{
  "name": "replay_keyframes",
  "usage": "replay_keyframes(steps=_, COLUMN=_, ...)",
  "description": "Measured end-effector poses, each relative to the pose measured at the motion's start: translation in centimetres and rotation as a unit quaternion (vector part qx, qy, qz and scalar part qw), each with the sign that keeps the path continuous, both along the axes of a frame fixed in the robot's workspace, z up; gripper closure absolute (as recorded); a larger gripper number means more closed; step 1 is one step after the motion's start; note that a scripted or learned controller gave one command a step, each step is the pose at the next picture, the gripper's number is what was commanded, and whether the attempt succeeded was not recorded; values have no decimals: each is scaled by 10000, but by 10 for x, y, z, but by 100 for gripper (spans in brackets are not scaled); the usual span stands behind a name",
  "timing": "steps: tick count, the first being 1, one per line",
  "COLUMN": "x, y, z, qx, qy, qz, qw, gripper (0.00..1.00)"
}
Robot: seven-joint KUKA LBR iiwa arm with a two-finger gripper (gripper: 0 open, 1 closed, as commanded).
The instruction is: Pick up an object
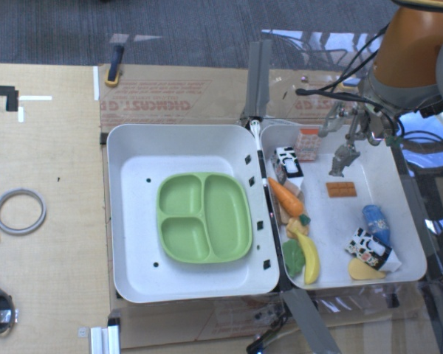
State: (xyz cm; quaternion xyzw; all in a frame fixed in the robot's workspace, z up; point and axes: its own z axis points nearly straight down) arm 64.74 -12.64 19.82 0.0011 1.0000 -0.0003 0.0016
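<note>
Overhead view of the bench with two white bins side by side. My gripper (345, 155) hangs over the rear part of the right bin (407, 220), and my fingers stand apart with nothing between them. Just in front of my fingertips lies a small brown rectangular block (341, 189), flat on the bin floor, its long axis running left to right across the view. Along the bin's left wall lies a carrot (288, 197), its long axis slanting from rear left to front right. Nearer the front, a banana (308, 254) curves front to back beside a green leafy piece (293, 256). A black-and-white toy (287, 163) and a small pink-and-white box (308, 143) sit at the rear left. At the front right are a blue object (375, 223), a cow-patterned object (367, 248) and a yellow piece (365, 271), close together. The left bin (129, 220) holds a green divided plate (205, 217).
</note>
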Motion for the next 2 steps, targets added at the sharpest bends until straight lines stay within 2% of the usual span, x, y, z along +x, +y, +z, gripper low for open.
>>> replay_keyframes(steps=1, x=-61, y=-44, z=-105, qx=-2, qy=-3, qz=359, qw=9994, gripper=0)
replay_keyframes(steps=2, x=-137, y=-94, z=-106, qx=1, qy=2, qz=610, qw=9981, gripper=0)
